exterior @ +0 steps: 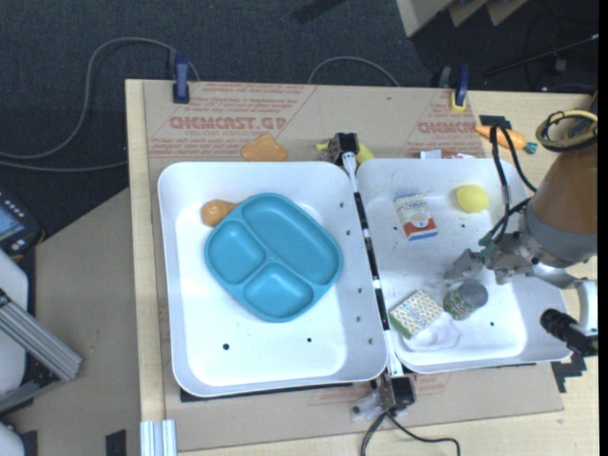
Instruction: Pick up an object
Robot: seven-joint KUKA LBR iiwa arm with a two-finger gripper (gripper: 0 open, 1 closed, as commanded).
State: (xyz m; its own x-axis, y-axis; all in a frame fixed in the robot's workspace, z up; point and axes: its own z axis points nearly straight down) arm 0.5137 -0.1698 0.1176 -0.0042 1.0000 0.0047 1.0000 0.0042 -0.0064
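Over the right bin [503,345] your pincer [472,272] hangs just above the grey can [465,299]; spread or pressed together, you cannot tell; nothing lifted yet; grasp remains.

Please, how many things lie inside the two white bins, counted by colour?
Blue: 1, divided tray
Orange: 1, small piece
Yellow: 1, ball
White with red: 1, small carton
Green patterned: 1, packet
Grey: 1, round object
Total: 6
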